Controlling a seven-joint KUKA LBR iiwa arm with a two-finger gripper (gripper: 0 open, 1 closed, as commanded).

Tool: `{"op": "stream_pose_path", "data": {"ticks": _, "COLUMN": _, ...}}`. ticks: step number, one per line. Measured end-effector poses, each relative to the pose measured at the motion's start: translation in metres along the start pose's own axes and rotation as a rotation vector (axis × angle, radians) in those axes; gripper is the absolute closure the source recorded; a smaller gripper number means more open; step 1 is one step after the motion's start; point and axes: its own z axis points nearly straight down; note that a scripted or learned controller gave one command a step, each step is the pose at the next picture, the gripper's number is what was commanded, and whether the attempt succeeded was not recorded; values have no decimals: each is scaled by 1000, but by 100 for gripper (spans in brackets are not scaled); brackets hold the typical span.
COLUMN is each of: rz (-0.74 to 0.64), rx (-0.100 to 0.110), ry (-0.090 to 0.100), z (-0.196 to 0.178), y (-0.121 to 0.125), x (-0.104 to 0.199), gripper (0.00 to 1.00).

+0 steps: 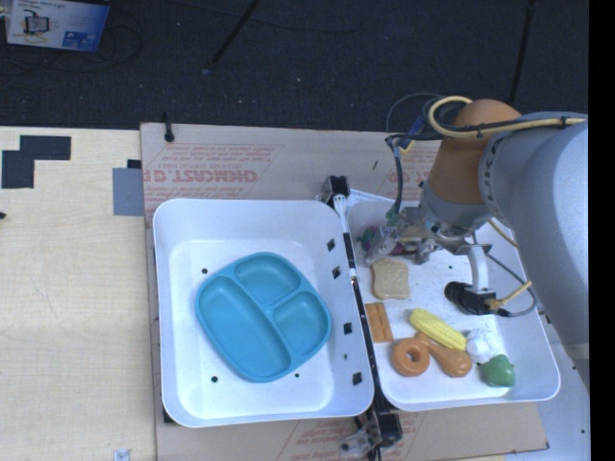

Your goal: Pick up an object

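The tool (392, 242) hangs low in the far left corner of the right shallow white bin (452, 400), just beyond the tan toy toast slice (390, 279); how wide it stands cannot be told. A yellow toy corn cob (438, 329) and an orange toy doughnut ring (411, 357) lie nearer the front.

I count seven small pieces in the right bin (538, 377). A tan bread slice (390, 279) lies flat near the bin's middle. Just below it, by the left wall, lies a flat orange cracker (378, 321). A brown doughnut (411, 356) sits lower, touching an orange carrot-like piece (454, 359). A yellow corn cob (438, 329) lies slantwise just above that piece. Beside the cob's lower end I see a white lump (483, 341), with a green vegetable (498, 372) below it. In the left bin (192, 229), a blue divided plate (262, 314) lies flat.
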Motion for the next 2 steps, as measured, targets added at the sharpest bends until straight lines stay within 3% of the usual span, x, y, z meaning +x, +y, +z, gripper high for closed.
{"op": "stream_pose_path", "data": {"ticks": 1, "rz": 5, "rx": 0, "ry": 0, "z": -1, "y": -57, "x": 14, "gripper": 0}}
{"op": "stream_pose_path", "data": {"ticks": 2, "rz": 0, "rx": -1, "ry": -1, "z": 0, "y": 0, "x": -2, "gripper": 0}}
